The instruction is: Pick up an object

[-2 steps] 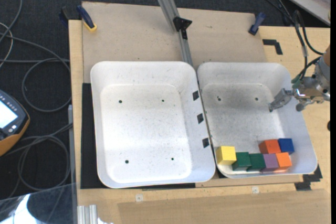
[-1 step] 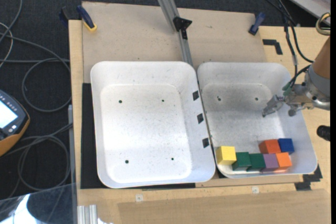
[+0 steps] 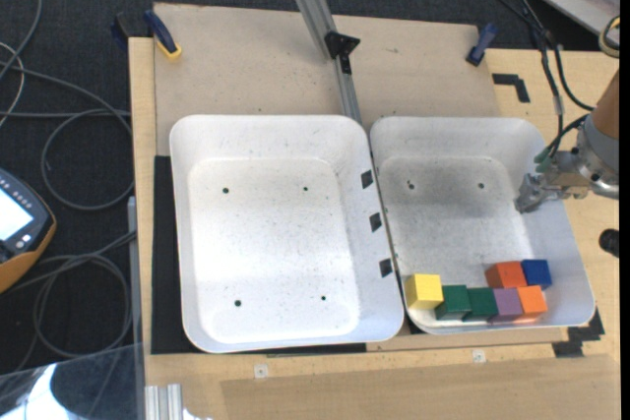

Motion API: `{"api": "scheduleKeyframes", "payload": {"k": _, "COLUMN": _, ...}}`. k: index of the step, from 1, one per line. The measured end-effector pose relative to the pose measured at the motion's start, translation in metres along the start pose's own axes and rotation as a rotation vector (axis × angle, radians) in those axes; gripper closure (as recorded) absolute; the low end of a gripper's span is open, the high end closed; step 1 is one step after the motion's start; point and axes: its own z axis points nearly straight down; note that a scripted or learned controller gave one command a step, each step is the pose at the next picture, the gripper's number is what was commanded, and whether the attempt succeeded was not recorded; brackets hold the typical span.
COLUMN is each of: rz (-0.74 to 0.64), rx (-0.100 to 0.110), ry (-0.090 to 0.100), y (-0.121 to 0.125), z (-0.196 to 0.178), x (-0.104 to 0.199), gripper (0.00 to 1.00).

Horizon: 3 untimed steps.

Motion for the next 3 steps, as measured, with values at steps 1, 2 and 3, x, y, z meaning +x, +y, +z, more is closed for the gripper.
{"api": "scheduleKeyframes", "payload": {"k": 1, "rz": -0.001, "rx": -0.004, "ry": -0.003, "y": -0.003, "z": -0.045, "x": -0.001, "gripper": 1.00}}
{"api": "scheduleKeyframes", "payload": {"k": 2, "rz": -0.002, "rx": -0.005, "ry": -0.003, "y": -0.004, "z": -0.093, "x": 0.007, "gripper": 1.00}}
{"api": "scheduleKeyframes", "payload": {"k": 3, "rz": -0.001, "rx": -0.003, "ry": -0.003, "y": -0.003, "z": -0.125, "x": 0.007, "gripper": 1.00}}
